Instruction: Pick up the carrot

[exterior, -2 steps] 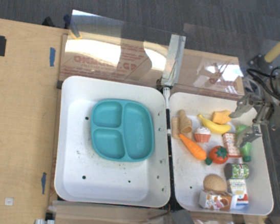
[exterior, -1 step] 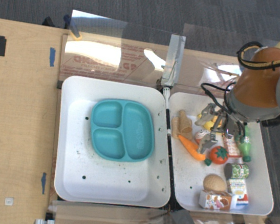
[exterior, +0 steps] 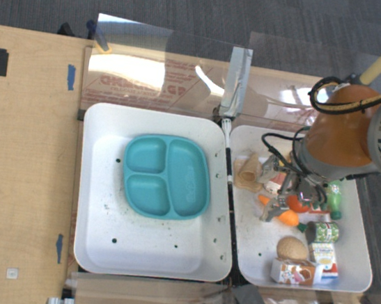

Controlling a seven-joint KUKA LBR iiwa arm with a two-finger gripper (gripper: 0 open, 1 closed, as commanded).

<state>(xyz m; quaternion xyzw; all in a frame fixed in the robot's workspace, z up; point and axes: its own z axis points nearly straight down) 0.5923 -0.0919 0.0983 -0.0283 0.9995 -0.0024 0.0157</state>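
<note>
Gripper (exterior: 287,205) hangs low in the right bin (exterior: 356,276), finger state can't tell, with the carrot (exterior: 291,219) touching just below-right of the tips, lying roughly left-right.

We see the orange carrot (exterior: 292,219) lying in the right bin (exterior: 360,273), partly hidden, at nine o'clock from centre.
</note>
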